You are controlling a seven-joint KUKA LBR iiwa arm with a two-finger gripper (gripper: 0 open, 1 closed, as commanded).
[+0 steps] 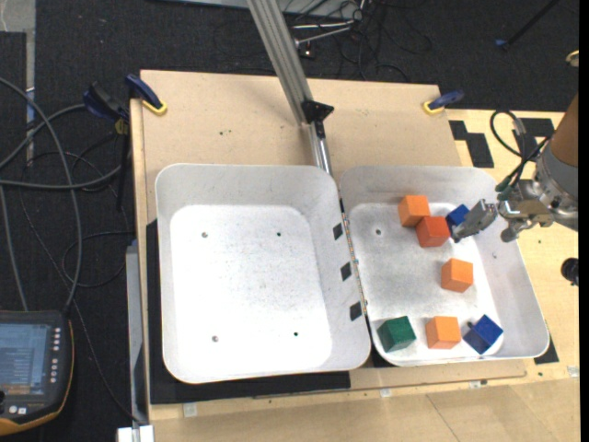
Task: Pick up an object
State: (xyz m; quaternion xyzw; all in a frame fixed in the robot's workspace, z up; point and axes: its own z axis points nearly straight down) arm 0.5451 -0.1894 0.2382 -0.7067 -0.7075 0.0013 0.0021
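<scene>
Camera view: gripper (471, 221), fingers' spread unclear, hangs beside a blue cube (456, 216) crowded by red block (433, 232)

Both white bins (248, 201) are looking like smooth, faintly speckled plastic. The bench (230, 118) is showing matt, pale board, and the cubes (456, 273) are looking matt.

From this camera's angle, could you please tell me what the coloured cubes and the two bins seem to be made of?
The cubes, such as the green cube, look like painted wood or plastic: flat matte faces, crisp edges. The left bin and right bin look like moulded white plastic: rounded rims, faintly speckled floors.
</scene>
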